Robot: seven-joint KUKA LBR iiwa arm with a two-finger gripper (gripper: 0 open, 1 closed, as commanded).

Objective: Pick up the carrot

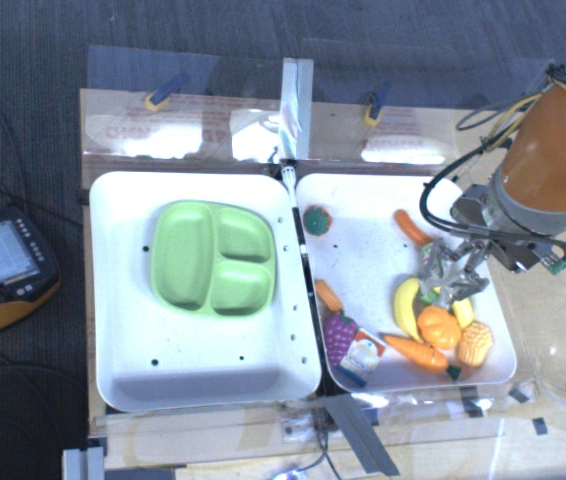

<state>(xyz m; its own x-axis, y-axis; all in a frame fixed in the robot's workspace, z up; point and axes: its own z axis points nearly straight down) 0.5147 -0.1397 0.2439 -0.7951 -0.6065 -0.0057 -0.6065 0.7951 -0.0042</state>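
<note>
- The desk carries two white bins; the left bin lies well apart from the end effector and holds a green divided plate.
- The right bin lies under the end effector, whose finger state I cannot tell.
- A banana sits just beside it, an orange fruit just below.
- The carrot lies near, below it, toward the bin's front.
</note>
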